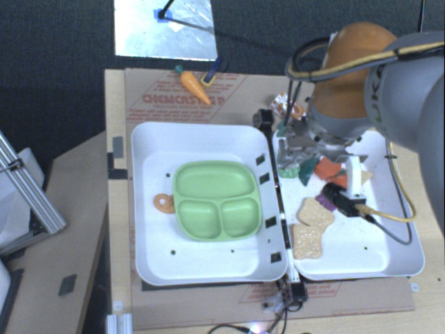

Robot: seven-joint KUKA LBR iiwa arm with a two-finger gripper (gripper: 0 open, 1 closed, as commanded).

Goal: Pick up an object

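So the arm [375, 82] is leaning over the right bin [389, 256], and its gripper [299, 150] is down low near that bin's top left corner. I cannot tell what the claw is doing, because the arm's own body covers it. Nothing looks lifted yet, so the picking up is not done as far as I can see.

Just beside the gripper lie a dark green thing [307, 172] and an orange-red thing [328, 167]. A little lower are two tan crackers [309, 228] and a small purple piece [325, 202]. Any of these could be the one to grab.

The left bin [149, 256] holds a green tray [217, 199] and a small orange ring [164, 203]. A toy carrot [195, 88] sits on the cardboard behind the bins.
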